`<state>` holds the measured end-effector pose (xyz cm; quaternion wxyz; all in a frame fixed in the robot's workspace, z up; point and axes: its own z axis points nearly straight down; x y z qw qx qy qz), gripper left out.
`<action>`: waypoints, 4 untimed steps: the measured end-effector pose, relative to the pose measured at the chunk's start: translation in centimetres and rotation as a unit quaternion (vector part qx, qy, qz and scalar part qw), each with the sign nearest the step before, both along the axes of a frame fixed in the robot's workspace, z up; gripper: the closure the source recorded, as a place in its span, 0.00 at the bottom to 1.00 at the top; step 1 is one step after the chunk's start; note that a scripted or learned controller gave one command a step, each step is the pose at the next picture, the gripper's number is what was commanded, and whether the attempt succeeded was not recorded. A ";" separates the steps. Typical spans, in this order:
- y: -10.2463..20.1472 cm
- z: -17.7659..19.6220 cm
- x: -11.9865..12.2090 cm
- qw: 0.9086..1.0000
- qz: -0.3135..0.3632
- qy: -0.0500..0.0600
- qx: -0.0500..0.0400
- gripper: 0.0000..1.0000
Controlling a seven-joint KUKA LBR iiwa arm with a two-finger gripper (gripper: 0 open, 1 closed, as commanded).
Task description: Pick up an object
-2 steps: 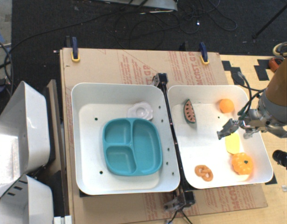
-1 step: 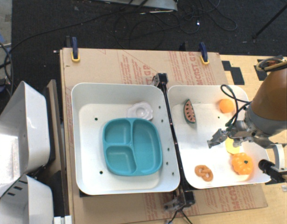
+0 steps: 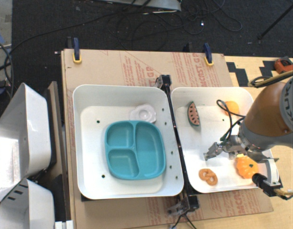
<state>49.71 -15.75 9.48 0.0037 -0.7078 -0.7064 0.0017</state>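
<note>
One fixed camera is mounted above the desk (image 3: pixel 113 66), looking down at a slant from moderate height. Both white bins (image 3: pixel 84 142) lie fully in frame, side by side. The arm (image 3: pixel 272 113) enters right of the bins; floor cables (image 3: pixel 136 13) lie beyond them.

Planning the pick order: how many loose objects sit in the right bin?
4: a watermelon slice at the back left, an orange piece at the back, a pretzel at the front, and an orange toy beside the gripper. The arm may hide more.

Pretzel (image 3: pixel 208 176), watermelon slice (image 3: pixel 194 114), apparently flat.
</note>
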 end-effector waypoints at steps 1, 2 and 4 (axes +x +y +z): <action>0.0 1.2 0.2 1.000 0.000 -0.002 0.000 1.00; 0.2 7.2 0.9 1.000 0.003 -0.006 -0.002 1.00; -0.6 19.0 1.4 1.000 0.003 -0.006 -0.003 1.00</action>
